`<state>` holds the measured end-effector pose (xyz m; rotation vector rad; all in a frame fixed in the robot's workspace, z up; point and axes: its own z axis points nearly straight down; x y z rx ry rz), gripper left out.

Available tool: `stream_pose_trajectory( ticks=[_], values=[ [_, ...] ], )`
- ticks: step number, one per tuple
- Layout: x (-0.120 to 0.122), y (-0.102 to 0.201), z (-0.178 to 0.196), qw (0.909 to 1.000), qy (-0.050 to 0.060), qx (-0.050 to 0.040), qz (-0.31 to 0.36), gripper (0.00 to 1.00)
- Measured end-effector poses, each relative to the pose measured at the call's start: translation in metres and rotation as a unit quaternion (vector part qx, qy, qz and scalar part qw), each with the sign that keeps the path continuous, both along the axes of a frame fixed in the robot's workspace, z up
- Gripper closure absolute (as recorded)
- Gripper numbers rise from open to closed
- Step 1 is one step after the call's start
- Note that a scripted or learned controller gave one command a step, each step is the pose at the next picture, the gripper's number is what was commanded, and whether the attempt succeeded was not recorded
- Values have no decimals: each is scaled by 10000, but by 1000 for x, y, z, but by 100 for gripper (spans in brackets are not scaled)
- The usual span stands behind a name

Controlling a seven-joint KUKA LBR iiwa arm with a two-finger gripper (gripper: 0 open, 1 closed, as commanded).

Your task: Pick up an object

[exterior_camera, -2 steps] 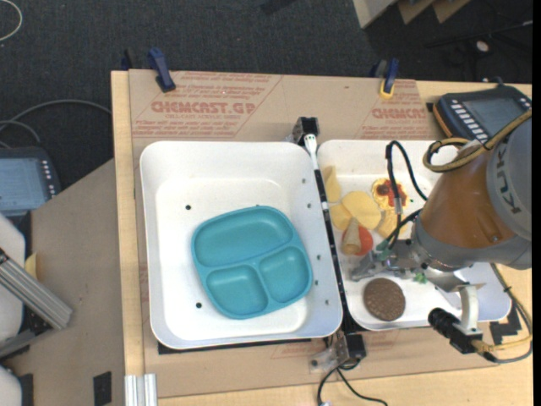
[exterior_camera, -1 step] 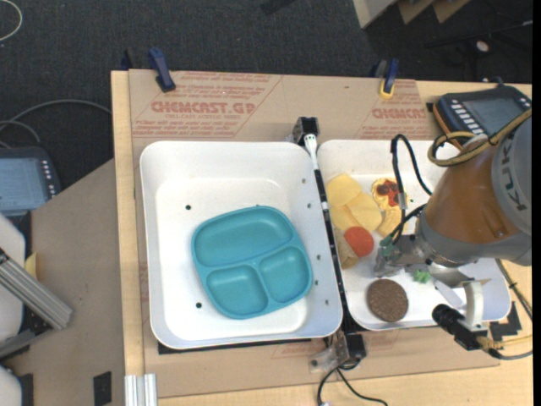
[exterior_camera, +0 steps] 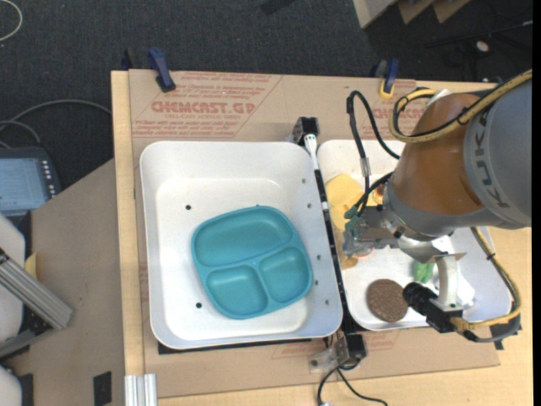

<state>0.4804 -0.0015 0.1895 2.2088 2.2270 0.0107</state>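
In the right bin point(exterior_camera: 336, 155), at about 9 o'clock of its floor, I see the gripper point(exterior_camera: 362, 235) low over the white surface, close to the wall shared with the left bin point(exterior_camera: 211, 176). The grey arm point(exterior_camera: 499, 167), with its orange band point(exterior_camera: 431, 155), comes in from 3 o'clock of the view and covers most of that bin. I can't make out from here whether the gripper is spread or pressed together, and I see nothing that I could say it is pinching.

The things I could pick all lie near it. A yellow thing point(exterior_camera: 341, 194) sits at 11 o'clock from the gripper, just beside it and partly under the wrist; its shape is unclear to me. A flat brown disc point(exterior_camera: 386, 299) lies at 5 o'clock from the gripper, near the bin's front rim and apart from the gripper. A small green piece point(exterior_camera: 422, 271) shows at 4 o'clock from the gripper, half hidden by the arm.

In the left bin a teal divided plate point(exterior_camera: 251, 260) lies flat, a little toward 5 o'clock of the bin's middle, with three compartments facing up. Both bins rest on a brown board point(exterior_camera: 203, 104) printed with red lettering, and two blue clamps point(exterior_camera: 161, 68) grip its edge at 12 o'clock.
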Motion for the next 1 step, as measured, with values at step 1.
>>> stream_pose_trajectory(
  ticks=[1],
  values=[
    [18, 82, 142, 10000, -53, 23, 23, 100]
  ],
)
